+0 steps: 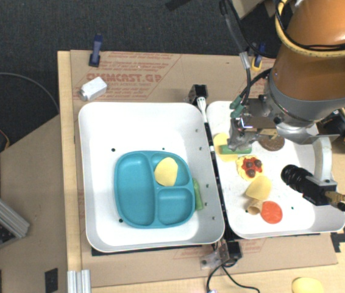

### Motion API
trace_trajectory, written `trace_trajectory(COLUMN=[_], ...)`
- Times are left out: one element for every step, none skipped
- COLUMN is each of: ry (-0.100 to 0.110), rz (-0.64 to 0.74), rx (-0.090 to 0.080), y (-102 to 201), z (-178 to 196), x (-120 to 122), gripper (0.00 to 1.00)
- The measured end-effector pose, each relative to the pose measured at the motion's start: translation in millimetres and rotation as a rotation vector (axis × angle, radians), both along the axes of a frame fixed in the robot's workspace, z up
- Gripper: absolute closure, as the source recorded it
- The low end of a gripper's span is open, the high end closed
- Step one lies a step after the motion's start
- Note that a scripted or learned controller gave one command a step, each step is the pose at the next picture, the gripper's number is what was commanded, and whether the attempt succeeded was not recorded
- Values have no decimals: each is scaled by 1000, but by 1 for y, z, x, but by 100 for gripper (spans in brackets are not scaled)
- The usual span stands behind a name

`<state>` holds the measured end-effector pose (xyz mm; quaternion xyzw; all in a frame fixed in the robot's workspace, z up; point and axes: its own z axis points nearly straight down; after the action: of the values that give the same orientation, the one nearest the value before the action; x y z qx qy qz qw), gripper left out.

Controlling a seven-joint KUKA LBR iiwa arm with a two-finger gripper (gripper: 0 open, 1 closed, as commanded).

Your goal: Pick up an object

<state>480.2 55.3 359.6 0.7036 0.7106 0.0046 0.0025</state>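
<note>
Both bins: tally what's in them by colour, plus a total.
Teal: 1, plate
Yellow: 4, oval piece, block, red-spotted slice, pale cone
Green: 1, strip
Orange-red: 1, round piece
Brown: 1, disc
Total: 8

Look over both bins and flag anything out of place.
Two things stand out. A green piece looks wedged between the teal plate and the left bin's right wall, not in a compartment. A yellow lump lies outside both bins, at the view's bottom right, off the cardboard.
</note>
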Motion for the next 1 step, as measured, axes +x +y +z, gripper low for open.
trace_trajectory(ry=[3], rz=[-2], rx=[0], y=[55], z=[49], x=[1], gripper=[100])
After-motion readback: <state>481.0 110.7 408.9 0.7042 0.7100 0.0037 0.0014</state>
